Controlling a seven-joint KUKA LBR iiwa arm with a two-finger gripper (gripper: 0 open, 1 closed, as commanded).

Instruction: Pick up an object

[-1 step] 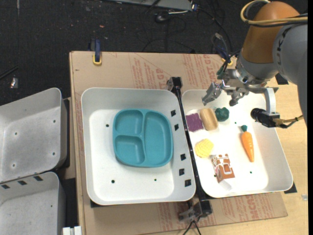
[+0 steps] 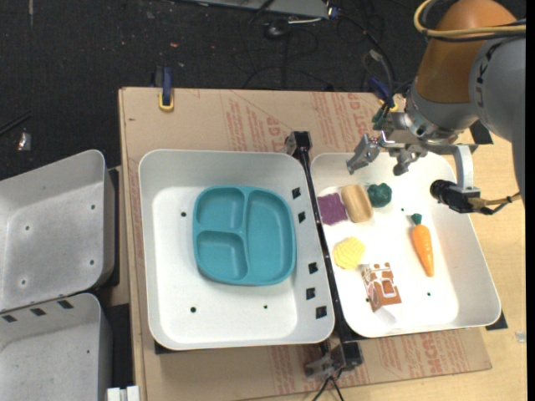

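We are looking down on a worktop (image 2: 217,111) bearing two white bins. The left bin (image 2: 167,307) is carrying a teal divided plate (image 2: 244,235), lying flat near its middle. The right bin (image 2: 468,299) is holding the candidates for picking: a purple block (image 2: 332,208) touching a tan bread roll (image 2: 357,202), with a dark green piece (image 2: 380,194) just beside the roll; a yellow corn-like piece (image 2: 349,251) below them; a brown-and-white toy box (image 2: 382,285) near the front; and an orange carrot (image 2: 422,245) lying apart toward the right wall. The hand (image 2: 384,154) is hanging over the far edge of the right bin, above and just behind the roll and green piece. Its two fingers (image 2: 362,154) are standing spread apart, and we are seeing nothing between them. The grey arm (image 2: 468,65) with its orange band is crowding the far right corner. We are finding open floor around the carrot and along the bin's near right side; the clustered block and roll are sitting close to the divider between the bins.
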